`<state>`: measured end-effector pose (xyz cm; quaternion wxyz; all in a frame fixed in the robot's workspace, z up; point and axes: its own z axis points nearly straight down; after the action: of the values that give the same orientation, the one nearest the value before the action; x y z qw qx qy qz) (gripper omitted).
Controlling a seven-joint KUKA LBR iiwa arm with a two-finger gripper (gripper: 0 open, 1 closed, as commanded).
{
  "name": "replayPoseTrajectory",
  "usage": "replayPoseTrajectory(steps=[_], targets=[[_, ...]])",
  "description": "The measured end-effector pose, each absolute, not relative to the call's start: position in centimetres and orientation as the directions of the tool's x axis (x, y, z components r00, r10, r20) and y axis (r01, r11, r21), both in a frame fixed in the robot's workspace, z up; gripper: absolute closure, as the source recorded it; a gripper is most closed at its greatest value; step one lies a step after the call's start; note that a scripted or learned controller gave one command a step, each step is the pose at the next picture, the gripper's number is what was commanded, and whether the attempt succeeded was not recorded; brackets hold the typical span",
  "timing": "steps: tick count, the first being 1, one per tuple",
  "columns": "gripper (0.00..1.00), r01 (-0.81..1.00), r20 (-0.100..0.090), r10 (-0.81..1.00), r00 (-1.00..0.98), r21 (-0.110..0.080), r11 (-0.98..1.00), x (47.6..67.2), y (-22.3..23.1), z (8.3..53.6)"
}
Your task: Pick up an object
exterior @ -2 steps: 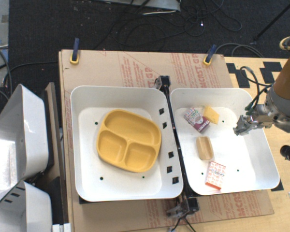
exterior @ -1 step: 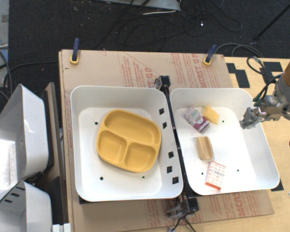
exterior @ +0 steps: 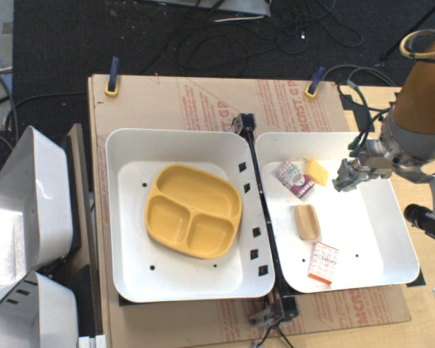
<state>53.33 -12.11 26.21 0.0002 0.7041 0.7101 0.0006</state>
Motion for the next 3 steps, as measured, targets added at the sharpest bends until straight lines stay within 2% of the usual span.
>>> replayPoseTrajectory(steps=[2,3], targets=[[1.0,1.0,0.001,1.0,-0.008,-0.002,0.008,52.0,-3.1,24.2],[1.0,1.0,0.002,1.0,-0.009,-0.003,0.009,51.9,2.4,22.9]])
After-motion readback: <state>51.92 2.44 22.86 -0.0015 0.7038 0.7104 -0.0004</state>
